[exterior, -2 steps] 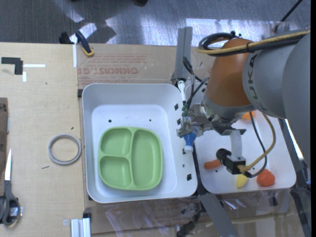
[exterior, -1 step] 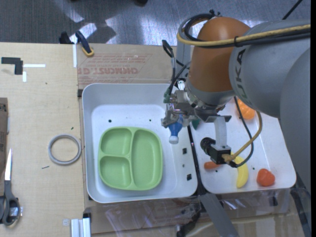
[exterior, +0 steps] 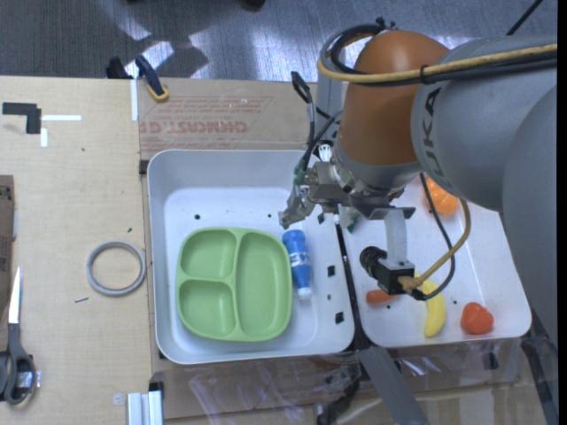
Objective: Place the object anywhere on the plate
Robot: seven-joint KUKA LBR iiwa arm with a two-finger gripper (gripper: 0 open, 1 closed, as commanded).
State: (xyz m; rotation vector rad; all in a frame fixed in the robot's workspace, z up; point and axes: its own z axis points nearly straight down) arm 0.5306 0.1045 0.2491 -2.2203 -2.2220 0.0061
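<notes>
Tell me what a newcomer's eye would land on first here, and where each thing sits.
The big grey arm with its orange band fills the upper right, its claw hanging over the left bin. Below it a green divided plate lies in that bin, with a blue bottle beside its right rim. In the right bin lie a banana and a small red-orange fruit.

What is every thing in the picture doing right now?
Green plate: flat in the left bin, nothing on it.
Blue bottle: lying on its side beside the plate's right edge.
Banana: lying in the right bin.
Tool: above the blue bottle's top end.
Tape ring: flat on the bench.
</notes>
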